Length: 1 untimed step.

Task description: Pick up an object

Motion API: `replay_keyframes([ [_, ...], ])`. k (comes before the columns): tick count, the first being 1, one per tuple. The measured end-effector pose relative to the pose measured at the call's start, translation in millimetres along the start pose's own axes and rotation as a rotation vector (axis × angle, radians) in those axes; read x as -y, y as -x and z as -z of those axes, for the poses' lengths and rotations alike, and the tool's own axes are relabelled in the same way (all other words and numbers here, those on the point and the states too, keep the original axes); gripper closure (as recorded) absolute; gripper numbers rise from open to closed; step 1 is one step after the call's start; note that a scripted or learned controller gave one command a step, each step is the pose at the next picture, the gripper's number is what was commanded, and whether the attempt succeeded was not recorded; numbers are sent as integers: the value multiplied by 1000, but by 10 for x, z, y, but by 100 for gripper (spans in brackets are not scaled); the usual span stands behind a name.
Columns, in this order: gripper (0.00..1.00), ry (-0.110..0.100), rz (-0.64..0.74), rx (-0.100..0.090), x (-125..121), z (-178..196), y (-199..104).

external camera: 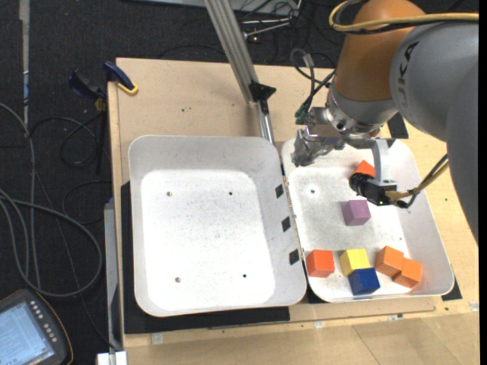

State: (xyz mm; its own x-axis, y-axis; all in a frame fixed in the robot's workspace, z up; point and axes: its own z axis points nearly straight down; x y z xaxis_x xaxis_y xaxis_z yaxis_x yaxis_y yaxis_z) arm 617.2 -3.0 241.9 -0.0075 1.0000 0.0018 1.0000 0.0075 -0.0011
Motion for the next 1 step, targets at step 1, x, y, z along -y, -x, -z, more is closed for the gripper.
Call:
replay_keyframes([
  [1,100,0,0,0,103,47,-466],
])
